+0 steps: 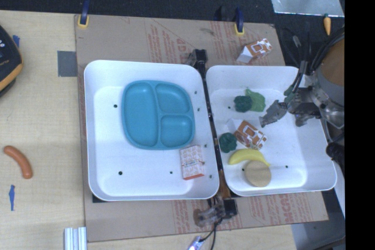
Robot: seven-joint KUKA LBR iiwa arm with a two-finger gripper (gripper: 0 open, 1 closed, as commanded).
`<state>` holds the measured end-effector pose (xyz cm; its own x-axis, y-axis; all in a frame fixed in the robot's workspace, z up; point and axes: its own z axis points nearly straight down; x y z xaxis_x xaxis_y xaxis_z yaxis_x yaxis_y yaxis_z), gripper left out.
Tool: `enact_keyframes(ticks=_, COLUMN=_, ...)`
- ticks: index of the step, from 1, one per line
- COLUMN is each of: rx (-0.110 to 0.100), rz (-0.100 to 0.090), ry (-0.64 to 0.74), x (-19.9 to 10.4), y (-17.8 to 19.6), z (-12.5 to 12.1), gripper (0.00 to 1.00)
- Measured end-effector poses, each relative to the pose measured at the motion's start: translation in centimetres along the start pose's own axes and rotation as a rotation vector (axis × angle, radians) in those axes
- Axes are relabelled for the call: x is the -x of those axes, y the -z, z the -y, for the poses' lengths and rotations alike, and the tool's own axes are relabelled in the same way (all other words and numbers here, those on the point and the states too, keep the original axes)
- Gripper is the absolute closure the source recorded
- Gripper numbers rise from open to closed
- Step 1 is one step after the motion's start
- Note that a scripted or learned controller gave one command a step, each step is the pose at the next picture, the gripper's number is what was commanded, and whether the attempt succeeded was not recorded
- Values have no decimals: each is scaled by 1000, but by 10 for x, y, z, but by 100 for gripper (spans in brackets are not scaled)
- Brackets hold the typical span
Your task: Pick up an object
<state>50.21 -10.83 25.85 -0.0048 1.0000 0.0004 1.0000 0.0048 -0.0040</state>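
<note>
In the right bin [304, 180] lie a green broccoli piece [248, 101], a darker green piece [227, 141], a small brown and white carton [251, 135], a yellow banana [246, 156] and a round tan disc [257, 174]. My gripper [285, 118] hovers over the right half of this bin, to the right of the broccoli and the carton. Its fingers [270, 116] are spread open with nothing between them. The left bin [102, 184] holds a blue divided plate [158, 114] and a small red and white packet [192, 161].
A second small carton [255, 50] lies on the cardboard behind the right bin. A sausage [19, 161] rests on the bench far left, and a black and yellow device [6, 58] sits at the left edge. Cables hang by the arm at the right.
</note>
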Motion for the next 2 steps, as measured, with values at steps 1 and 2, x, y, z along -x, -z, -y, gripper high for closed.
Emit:
enact_keyframes(ticks=1, rx=0, rz=2, ry=0, x=33, y=-52, z=-82, gripper=0)
enact_keyframes(ticks=2, rx=-2, rz=1, ry=-1, x=58, y=-167, z=-111, gripper=0)
